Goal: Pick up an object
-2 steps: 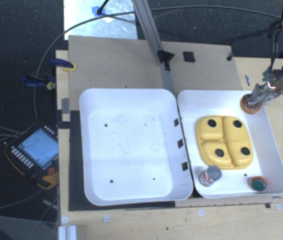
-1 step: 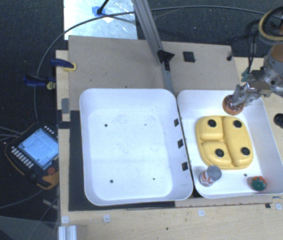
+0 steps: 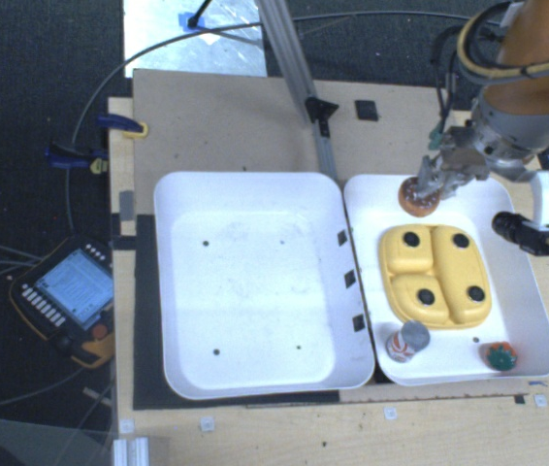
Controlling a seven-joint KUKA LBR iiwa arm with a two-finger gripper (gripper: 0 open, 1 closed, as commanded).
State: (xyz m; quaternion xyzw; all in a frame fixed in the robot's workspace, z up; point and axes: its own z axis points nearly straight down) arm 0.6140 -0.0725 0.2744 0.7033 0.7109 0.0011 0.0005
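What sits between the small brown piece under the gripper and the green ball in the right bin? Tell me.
In the camera view, the yellow four-lobed block lies between the brown piece and the green ball.

Setting: robotics lab. Evidence: industrial arm (image 3: 522, 56), grey with orange band, mounted at right of a plywood bench (image 3: 226, 115). Two white bins (image 3: 173, 202) side by side on black matting. Teach pendant (image 3: 66, 294) with lit screen on dark carpet at left. Loose cables (image 3: 90, 134), blue clamps (image 3: 110, 122) on bench's left edge, metal camera pole (image 3: 289, 47) at far side.
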